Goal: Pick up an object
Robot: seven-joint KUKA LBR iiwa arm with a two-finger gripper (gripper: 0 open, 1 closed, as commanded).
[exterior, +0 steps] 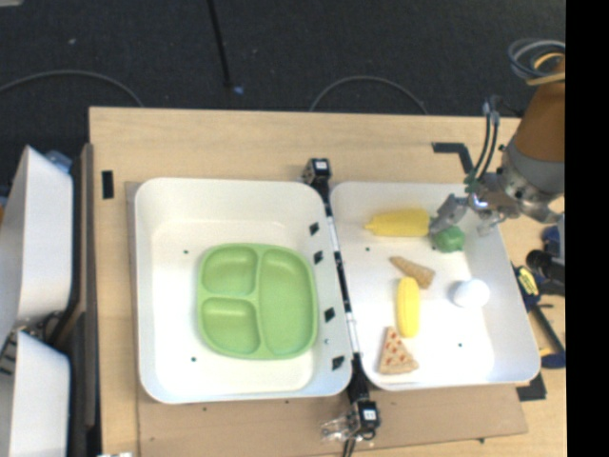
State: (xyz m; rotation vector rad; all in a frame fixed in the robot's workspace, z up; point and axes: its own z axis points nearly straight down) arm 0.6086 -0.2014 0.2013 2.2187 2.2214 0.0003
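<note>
Right bin (pixel 495 365) holds, all read off the gripper (pixel 447 219): a green object (pixel 449 240) touching just below the fingertips, a yellow corn-like piece (pixel 400 223) just to its left, then further toward the near rim a tan wedge (pixel 413 271), a white ball (pixel 468 293), a yellow banana (pixel 407 307) and a pizza-slice toy (pixel 397 352). Left bin (pixel 162 369), well away to the gripper's left, holds a green divided plate (pixel 257 300). Arm (pixel 538 150) reaches in from the right, orange band up, wrist angled down-left over the bin's far right corner; cannot tell whether the fingers are spread or closed on the green object.
</note>
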